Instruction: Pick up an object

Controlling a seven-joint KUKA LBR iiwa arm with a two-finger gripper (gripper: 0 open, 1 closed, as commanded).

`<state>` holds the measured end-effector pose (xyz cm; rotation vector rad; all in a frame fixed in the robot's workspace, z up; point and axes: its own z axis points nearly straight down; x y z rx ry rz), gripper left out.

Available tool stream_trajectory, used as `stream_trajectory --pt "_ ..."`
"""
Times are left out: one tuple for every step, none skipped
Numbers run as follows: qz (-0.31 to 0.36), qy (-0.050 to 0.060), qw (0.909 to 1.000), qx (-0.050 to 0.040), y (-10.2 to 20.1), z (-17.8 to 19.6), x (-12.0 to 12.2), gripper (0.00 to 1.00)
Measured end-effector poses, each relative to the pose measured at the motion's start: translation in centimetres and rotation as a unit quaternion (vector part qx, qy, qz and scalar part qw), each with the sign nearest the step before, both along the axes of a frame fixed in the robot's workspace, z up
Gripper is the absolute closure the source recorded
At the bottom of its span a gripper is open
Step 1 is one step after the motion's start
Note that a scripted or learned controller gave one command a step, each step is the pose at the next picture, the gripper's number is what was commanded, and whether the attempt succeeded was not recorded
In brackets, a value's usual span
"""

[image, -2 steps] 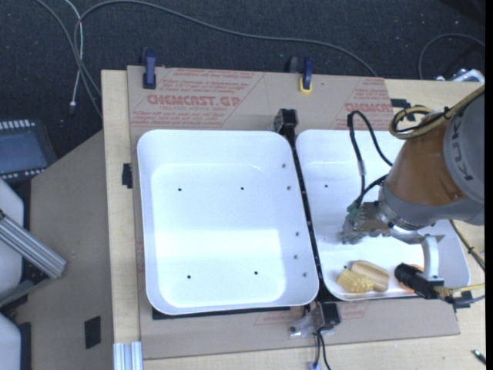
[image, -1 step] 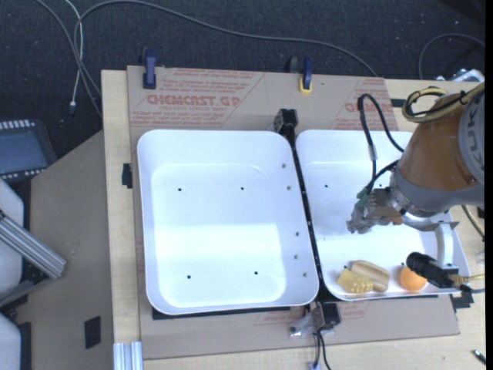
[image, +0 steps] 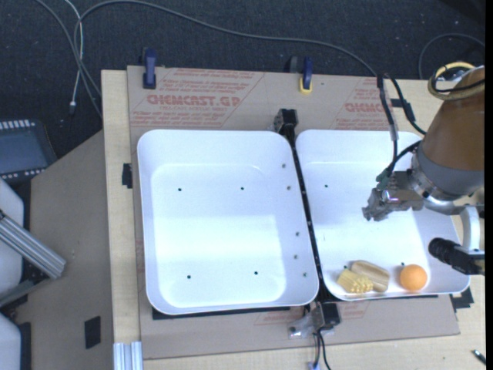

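Orange ball (image: 414, 277) lies near, below the hand (image: 375, 211); its grip state unclear.

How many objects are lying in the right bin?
3, all along the near edge of the right bin: a yellow corn cob, a tan bread-like piece touching it behind, and an orange ball further right. The arm may hide more.

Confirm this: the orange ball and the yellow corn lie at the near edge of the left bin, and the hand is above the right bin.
Wrong bin. The camera view shows the orange ball and yellow corn at the near edge of the right bin, not the left bin. The hand is above the right bin.
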<state>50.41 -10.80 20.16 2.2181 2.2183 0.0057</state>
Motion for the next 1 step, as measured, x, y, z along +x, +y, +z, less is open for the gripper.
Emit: stream_trajectory --pt "0.0 0.002 1.0 0.0003 0.0 0.69 0.03 1.0"
